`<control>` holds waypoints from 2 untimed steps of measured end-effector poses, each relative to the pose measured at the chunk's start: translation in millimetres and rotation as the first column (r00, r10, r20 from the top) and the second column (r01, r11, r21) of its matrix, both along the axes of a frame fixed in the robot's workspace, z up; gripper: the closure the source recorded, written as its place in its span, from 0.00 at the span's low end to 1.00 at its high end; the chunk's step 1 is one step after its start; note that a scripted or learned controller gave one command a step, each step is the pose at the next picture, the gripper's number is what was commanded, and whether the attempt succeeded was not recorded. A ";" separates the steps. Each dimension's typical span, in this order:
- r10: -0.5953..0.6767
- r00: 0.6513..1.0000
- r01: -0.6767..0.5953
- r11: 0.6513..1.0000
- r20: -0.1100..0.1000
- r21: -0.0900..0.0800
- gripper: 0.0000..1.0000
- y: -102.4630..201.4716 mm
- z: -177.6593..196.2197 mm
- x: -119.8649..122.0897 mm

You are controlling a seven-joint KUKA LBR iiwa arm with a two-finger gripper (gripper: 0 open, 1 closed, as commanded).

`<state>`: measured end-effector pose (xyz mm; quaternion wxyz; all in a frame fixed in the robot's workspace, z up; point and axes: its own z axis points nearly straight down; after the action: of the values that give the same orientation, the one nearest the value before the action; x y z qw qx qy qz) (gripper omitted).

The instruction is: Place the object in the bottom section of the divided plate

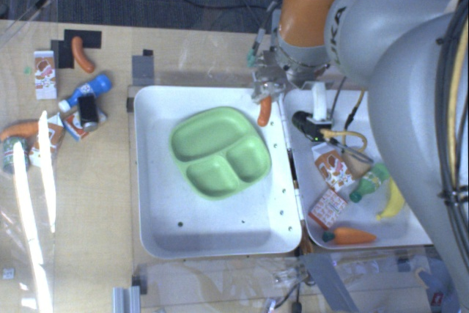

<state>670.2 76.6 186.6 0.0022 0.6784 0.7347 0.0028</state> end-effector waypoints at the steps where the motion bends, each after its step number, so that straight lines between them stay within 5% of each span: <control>1: 0.058 0.998 -0.058 0.998 -0.001 0.000 1.00 41.2 -1.5 -0.5; 2: 0.058 0.998 -0.058 0.998 -0.001 0.000 0.00 41.1 -1.5 -0.5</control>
<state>669.7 117.7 185.1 0.0017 0.6569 0.7540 0.0025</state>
